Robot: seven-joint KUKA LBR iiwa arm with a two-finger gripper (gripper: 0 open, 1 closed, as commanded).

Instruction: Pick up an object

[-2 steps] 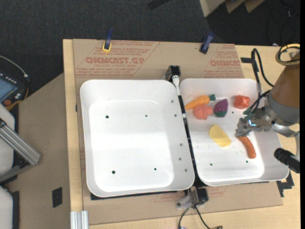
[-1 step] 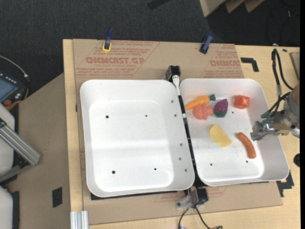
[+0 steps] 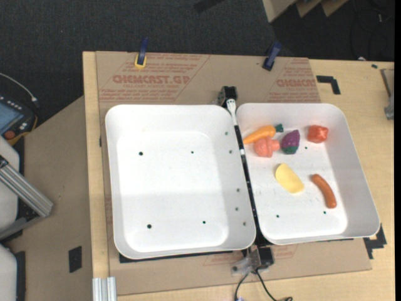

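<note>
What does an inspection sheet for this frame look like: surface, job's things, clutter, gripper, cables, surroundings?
Surface: cardboard-covered bench bearing a left bin and a right bin side by side.
Job's things: all in the right bin: orange carrot, pink piece, purple piece, red piece, yellow piece, brown-orange sausage. The carrot and pink piece touch; the sausage lies apart.
Clutter: blue clamps at the far edge.
Gripper: nothing seen.
Cables: black cable leaving the near edge.
Surroundings: dark carpet; metal rail at left.
</note>
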